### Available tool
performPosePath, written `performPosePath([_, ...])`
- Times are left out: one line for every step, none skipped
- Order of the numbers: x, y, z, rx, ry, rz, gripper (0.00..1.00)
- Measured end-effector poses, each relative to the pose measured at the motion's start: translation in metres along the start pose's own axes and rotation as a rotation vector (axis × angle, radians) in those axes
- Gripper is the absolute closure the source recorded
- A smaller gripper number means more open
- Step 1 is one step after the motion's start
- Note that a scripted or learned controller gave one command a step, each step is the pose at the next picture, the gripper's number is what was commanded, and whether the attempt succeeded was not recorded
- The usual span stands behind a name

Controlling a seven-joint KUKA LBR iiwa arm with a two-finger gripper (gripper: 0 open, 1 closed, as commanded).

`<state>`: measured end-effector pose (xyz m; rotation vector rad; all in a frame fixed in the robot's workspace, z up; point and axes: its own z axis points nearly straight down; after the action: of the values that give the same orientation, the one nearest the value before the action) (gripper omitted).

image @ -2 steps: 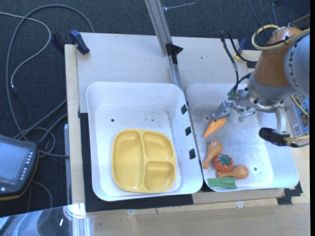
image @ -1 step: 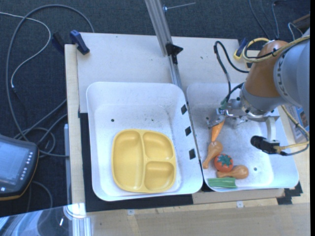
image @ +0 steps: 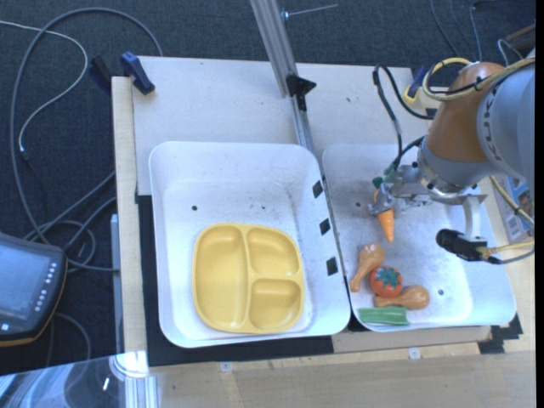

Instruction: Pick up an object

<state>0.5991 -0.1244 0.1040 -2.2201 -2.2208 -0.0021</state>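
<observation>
the gripper (image: 387,201) of the grey arm (image: 480,134) hangs low over the upper part of the right bin (image: 422,257), its tip meeting the broad end of a small orange carrot (image: 387,225) whose point aims toward the near rim; from this slanted overhead view it cannot be told whether the gripper is closed on the carrot or merely resting against it, nor whether the carrot is clear of the bin floor. the step in hand appears to be the grasp itself, at or just past the point of contact, with the lift not yet proven. just below the carrot and apart from it lies a pale orange drumstick-shaped toy (image: 367,264), and nearer the front rim sit a red tomato (image: 387,280), touching an orange gourd (image: 413,297), with a green pod (image: 382,316) lying along the bin's edge beneath them. the left bin (image: 229,185) holds a yellow divided plate (image: 249,276), well apart from the work. beyond the bins, a blue clamp (image: 136,72) grips the bench's far left corner. the next move, by this reading, calls for a firm closure on the carrot's thick end followed by a straight, slow rise, so the tapered toy does not slide out or swing into the drumstick-shaped toy below.
</observation>
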Motion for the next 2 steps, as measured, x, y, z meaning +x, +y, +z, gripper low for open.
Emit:
performPosePath([-0.002,0.003,-0.065,-0.008,-0.004,-0.001,1.0])
performPosePath([0.006,0.008,-0.126,-0.009,-0.003,-0.002,1.0])
